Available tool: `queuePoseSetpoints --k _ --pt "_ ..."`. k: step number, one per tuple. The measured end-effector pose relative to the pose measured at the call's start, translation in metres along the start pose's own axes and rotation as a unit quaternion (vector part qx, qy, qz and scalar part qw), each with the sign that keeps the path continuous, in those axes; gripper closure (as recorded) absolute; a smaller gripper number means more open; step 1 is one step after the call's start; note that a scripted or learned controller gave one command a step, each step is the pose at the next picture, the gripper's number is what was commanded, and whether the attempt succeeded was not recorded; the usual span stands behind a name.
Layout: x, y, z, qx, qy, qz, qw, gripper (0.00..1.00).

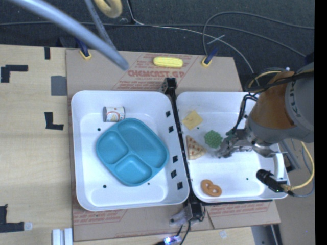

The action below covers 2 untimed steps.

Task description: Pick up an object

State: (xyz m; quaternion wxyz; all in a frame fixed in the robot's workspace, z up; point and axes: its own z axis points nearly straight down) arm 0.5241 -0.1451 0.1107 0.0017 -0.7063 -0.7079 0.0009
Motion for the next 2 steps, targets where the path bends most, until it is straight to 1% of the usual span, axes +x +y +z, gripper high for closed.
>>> queuePoseSetpoints --k 1,2 --pt "-0.004 0.004 -0.062 -0.004 -0.001 0.001 1.0 1.0" --pt "-0.006 -0.004 -0.12 -0.004 -0.001 0.001 1.0 1.0"
